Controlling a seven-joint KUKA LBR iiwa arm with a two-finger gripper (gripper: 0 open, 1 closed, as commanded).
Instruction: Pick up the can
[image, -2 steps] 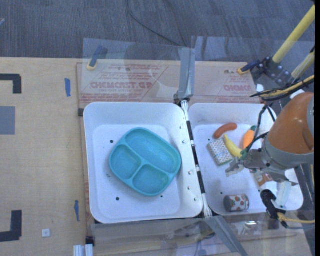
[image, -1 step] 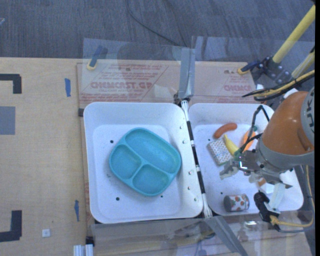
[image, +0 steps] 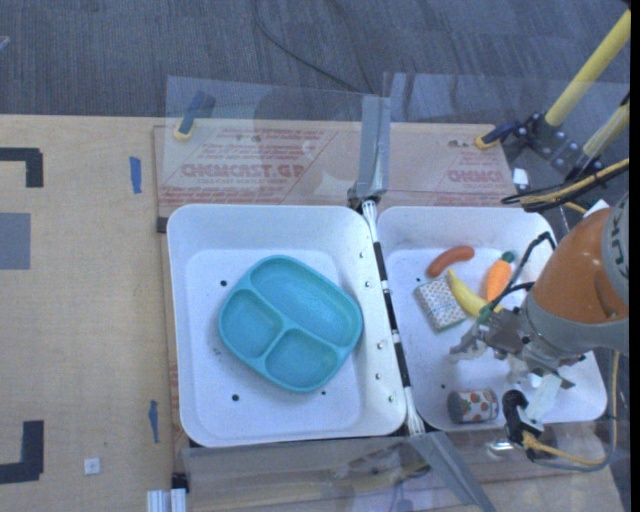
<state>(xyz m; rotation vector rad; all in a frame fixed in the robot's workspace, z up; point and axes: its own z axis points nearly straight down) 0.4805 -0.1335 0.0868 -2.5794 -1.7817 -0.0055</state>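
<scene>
Though near gripper (image: 497, 345), one can (image: 472, 405)

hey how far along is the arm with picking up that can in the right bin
Done: the arm has reached over the right bin, where the can lies on its side near the front edge. In hand: nothing visibly; the gripper sits above and to the right of the can, which rests on the bin floor. Left: lower onto the can, close on it and lift.
</scene>
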